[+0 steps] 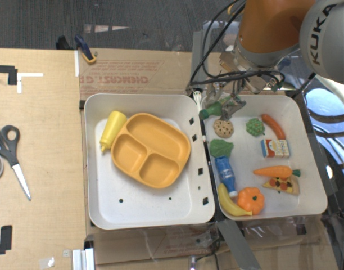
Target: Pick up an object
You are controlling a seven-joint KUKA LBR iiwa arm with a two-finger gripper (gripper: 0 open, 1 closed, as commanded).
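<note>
A dark green toy vegetable [210,109] lies in the upper left corner of the right bin [307,151], against the wall shared with the left bin [99,207]. The gripper [227,103] hangs directly over its right end, under the arm's orange band at the upper right of the frame. Whether the claw is clenched on the vegetable or released cannot be told from this angle.

Just below the gripper lies a chocolate-chip cookie [223,128], and below that a green leafy toy [221,148], then a blue bottle [225,174] pointing down toward a banana [230,202]. A small pumpkin [251,200] touches the banana at the bin's lower edge.

To the right of the cookie sit a broccoli floret [254,127] and a red-orange sausage [274,126], with a small carton [275,148] beneath them, then a carrot [276,171] and a pizza slice [285,185].

The left bin holds an orange divided plate [151,149] with a yellow squeeze bottle [112,129] leaning at its upper left edge. Scissors [12,157] lie on the bench at the far left.
</note>
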